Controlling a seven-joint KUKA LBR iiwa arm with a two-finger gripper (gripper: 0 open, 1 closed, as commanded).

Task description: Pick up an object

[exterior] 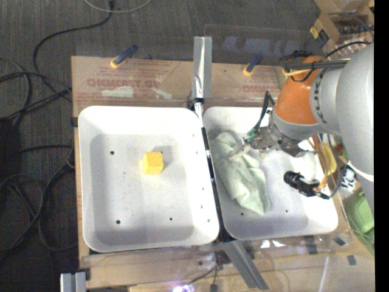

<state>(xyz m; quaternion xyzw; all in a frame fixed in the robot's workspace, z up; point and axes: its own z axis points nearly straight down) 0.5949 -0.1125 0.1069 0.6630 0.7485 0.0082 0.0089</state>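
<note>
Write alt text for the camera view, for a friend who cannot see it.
A grey robot arm with an orange band reaches in from the right, its gripper over a crumpled pale green cloth in the right white bin. The left white bin holds a small yellow block.

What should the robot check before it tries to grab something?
1. Something to pick up: ok. A yellow block lies in the left bin and a pale green cloth in the right bin.
2. Gripper near a thing: ok. The gripper is at the cloth's upper end.
3. Gripper already holding the cloth: cannot tell.
4. Cloth away from the walls: not ok. It seems bunched along the wall beside the left bin.
5. Block easy to reach: ok. It sits alone, apart from every wall.
</note>
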